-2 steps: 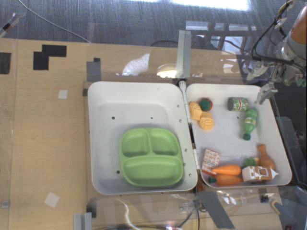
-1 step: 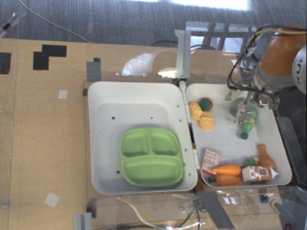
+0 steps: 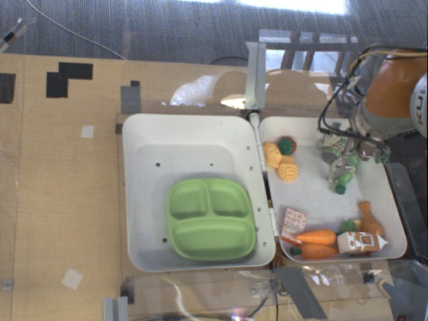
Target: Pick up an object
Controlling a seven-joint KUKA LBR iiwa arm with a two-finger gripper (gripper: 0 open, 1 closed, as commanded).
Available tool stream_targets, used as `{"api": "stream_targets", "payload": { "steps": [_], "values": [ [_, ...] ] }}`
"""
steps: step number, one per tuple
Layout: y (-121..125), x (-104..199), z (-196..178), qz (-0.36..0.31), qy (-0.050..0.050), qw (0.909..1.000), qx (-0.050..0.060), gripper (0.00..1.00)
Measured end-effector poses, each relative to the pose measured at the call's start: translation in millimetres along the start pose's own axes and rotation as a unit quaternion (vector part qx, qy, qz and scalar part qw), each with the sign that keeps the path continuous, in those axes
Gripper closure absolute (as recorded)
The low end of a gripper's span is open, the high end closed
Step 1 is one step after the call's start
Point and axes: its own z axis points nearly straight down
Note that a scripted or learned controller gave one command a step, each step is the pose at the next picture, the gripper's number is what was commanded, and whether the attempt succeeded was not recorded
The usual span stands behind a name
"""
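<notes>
The gripper [image 3: 342, 160] hangs over the right bin [image 3: 394, 209], near its far right part, below the arm's orange band [image 3: 394, 85]. Its metal parts blur together with cables, so I cannot tell how it is set. A small green piece [image 3: 342, 181] sits right at its tip, touching or just under it; whether it is gripped cannot be told.

The other toys lie apart from the gripper in the same bin. Against the wall shared with the left bin [image 3: 144, 246] lie two yellow corn pieces [image 3: 281, 162], with a red-and-green berry [image 3: 287, 144] just beyond them. Along the near wall of the right bin are a patterned packet [image 3: 294, 221], two carrots [image 3: 314, 243], a small carton [image 3: 360, 243] and a brown drumstick [image 3: 370, 221]. A green divided plate [image 3: 210, 218] rests in the left bin.
</notes>
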Motion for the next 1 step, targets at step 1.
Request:
{"api": "stream_targets", "payload": {
  "steps": [1],
  "values": [
    [14.6,22.3,-1.1,0.032,-0.001,0.9995,0.0,0.0]
  ]
}}
